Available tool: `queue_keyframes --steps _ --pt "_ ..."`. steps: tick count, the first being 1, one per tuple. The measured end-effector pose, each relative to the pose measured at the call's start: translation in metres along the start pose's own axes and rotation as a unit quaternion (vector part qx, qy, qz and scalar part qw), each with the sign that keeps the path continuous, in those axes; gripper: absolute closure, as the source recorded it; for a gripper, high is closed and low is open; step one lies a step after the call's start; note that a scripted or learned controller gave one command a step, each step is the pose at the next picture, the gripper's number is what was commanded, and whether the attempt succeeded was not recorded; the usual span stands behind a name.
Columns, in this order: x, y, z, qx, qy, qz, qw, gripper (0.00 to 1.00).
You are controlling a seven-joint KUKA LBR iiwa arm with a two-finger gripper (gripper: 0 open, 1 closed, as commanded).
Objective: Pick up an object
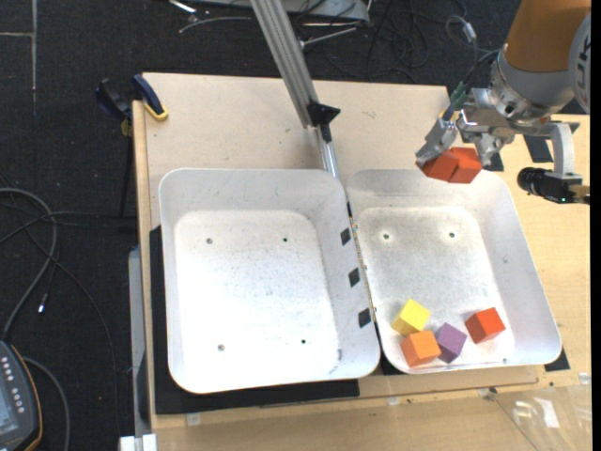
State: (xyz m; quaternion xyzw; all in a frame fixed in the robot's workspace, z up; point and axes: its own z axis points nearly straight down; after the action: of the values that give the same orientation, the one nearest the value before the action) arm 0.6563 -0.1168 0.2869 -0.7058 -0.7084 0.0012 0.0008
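Note:
My gripper hangs above the far rim of the right bin, shut on a red-orange block that sits between its fingers, lifted off the bin floor. Down in the right bin's near corner lie a yellow block, an orange block, a purple block and a red block, packed close together.
The left bin lies beside the right one, sharing a middle rim. A slanted metal pole ends in a black clamp at the bench's far side. A blue and yellow clamp grips the bench's far left corner.

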Motion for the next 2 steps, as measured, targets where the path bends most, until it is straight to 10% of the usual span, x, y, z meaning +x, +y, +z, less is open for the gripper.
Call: queue_keyframes --steps 1,2 --pt "0.0 0.0 -0.009 0.0 0.0 -0.002 1.0 1.0" --pt "0.083 -0.028 0.052 0.004 0.002 -0.003 1.0 1.0"
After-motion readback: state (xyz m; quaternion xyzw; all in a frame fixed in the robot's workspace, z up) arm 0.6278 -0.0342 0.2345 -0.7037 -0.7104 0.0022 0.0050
